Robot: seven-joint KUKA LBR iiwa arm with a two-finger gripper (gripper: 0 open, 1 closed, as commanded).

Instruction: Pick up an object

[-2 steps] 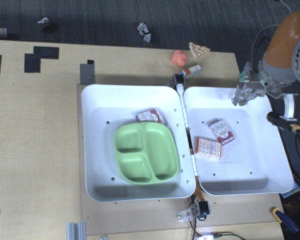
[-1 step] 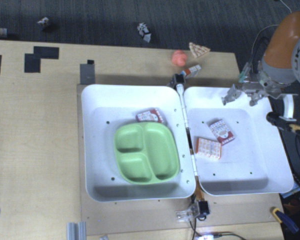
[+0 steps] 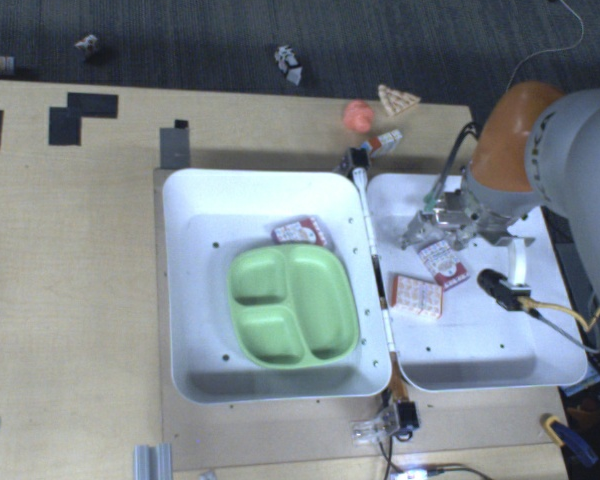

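Observation:
The right bin [image 3: 480,363] holds two small red-and-white packets: one [image 3: 442,261] near the middle and another [image 3: 417,296] just below and left of it. My gripper [image 3: 428,230] hangs over the upper part of this bin, directly above the upper packet and close to it. In the left bin [image 3: 195,268] sits a green divided plate [image 3: 292,303], with a third red-and-white packet [image 3: 300,232] at its far edge.
A small white piece [image 3: 520,264] lies near the right bin's right side. Behind the bins on the bench are a pink ball [image 3: 358,116], a wedge-shaped toy [image 3: 398,100] and a small tube [image 3: 383,143]. The arm covers the right bin's upper right corner.

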